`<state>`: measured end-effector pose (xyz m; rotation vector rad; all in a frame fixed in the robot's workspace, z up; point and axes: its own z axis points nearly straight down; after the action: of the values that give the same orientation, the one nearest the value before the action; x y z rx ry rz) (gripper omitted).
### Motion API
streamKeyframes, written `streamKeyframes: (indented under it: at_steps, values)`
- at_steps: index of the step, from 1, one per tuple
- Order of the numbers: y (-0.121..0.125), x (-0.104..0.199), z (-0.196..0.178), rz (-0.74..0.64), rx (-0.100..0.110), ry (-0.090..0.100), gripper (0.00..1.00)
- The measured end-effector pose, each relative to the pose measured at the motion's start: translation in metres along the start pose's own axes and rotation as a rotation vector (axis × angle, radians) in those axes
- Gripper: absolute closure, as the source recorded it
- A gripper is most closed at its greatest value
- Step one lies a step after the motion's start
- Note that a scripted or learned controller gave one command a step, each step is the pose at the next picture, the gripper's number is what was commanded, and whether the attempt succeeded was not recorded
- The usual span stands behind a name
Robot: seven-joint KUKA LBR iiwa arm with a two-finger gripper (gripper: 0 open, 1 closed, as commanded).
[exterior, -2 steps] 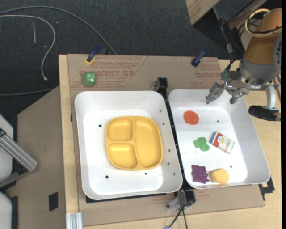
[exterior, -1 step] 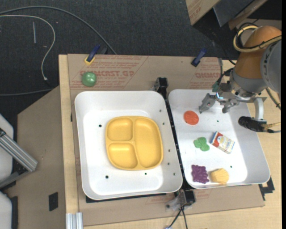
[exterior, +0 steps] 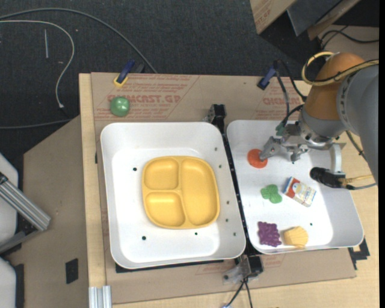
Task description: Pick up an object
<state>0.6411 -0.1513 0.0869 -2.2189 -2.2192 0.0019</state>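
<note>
White right bin (exterior: 343, 231) holds the gripper (exterior: 274, 147) near its back rim; whether its jaws are apart cannot be told. An orange object (exterior: 257, 159) lies just beside them, bare floor around.

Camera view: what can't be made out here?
- Pincer: finger state and any contact with the orange object, too small and seen from above.
- Carton: label print too small to read.
- Right bin: top right corner hidden under the arm.
- Cardboard box: cut off by the top edge.
</note>
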Motion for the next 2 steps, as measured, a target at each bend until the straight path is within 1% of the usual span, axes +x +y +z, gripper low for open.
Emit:
streamKeyframes:
  at_steps: [1, 2]
  values:
    - [0.002, 0.000, -0.015, -0.001, -0.006, -0.001, 1.00]
    - [0.000, 0.000, -0.080, -0.001, -0.011, -0.003, 1.00]
